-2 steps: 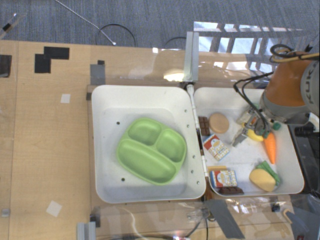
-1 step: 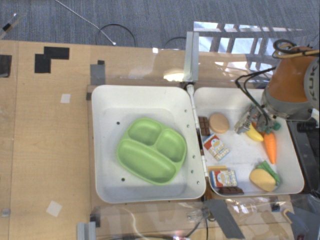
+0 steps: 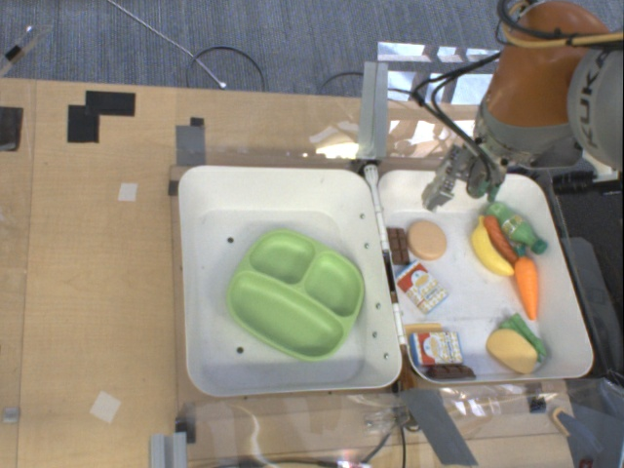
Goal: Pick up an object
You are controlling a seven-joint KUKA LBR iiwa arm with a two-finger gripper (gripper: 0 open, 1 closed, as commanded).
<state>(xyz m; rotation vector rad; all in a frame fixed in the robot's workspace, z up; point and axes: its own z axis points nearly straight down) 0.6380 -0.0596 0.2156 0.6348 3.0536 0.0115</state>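
Note:
My gripper [image 3: 456, 189] hangs over the back of the right bin [image 3: 575, 344], its fingers spread open with nothing between them. Just in front of and below it lies a round tan cookie [image 3: 427, 240]. To the right of the cookie are a yellow banana [image 3: 490, 250], a green bottle [image 3: 518, 225] and an orange carrot [image 3: 526, 287]. A small picture carton [image 3: 421, 289] lies in the middle of the bin. A second carton [image 3: 438, 344] and a yellow fruit with a green leaf [image 3: 514, 350] lie at the front.
The left bin [image 3: 200, 261] holds a green divided plate [image 3: 295, 293]. A brown chocolate bar [image 3: 397, 246] lies against the wall between the bins. A metal post [image 3: 374, 110] stands behind the bins, and cables run around the arm's wrist.

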